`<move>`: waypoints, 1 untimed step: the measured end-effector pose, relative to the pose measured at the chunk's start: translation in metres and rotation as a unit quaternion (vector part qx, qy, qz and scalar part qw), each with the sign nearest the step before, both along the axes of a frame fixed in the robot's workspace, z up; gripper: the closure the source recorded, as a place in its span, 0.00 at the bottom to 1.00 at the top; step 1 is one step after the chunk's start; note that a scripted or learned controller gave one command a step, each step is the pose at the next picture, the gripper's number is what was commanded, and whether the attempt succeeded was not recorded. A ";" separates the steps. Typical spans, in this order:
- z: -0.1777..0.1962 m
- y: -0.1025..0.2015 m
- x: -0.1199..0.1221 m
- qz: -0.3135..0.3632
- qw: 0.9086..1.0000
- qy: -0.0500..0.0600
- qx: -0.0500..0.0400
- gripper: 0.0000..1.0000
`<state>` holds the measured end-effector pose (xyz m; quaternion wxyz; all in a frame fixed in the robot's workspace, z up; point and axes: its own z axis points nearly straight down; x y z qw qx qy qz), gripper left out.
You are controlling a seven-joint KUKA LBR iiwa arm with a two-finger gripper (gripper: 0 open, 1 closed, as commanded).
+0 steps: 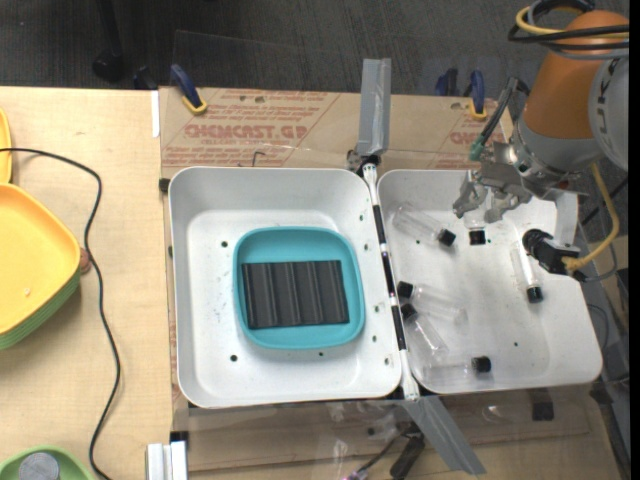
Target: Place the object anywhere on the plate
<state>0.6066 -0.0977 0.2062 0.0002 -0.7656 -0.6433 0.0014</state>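
The nearest clear tube with a black cap (426, 230) lies flat in the right bin (560, 368), its long axis slanting from upper left down to the cap at lower right, just beside the gripper (484, 208), whose fingers look slightly parted and seemingly hold nothing, while the teal plate (297, 340) sits in the left bin (200, 368).

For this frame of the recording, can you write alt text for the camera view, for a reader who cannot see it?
A grey and orange robot arm's gripper hovers over the right white bin, which holds several small clear tubes with black caps. The left white bin holds a teal plate with a dark ribbed centre, and nothing lies on it.
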 end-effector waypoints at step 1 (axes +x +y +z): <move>0.000 0.000 0.000 0.000 1.000 0.000 0.000 0.00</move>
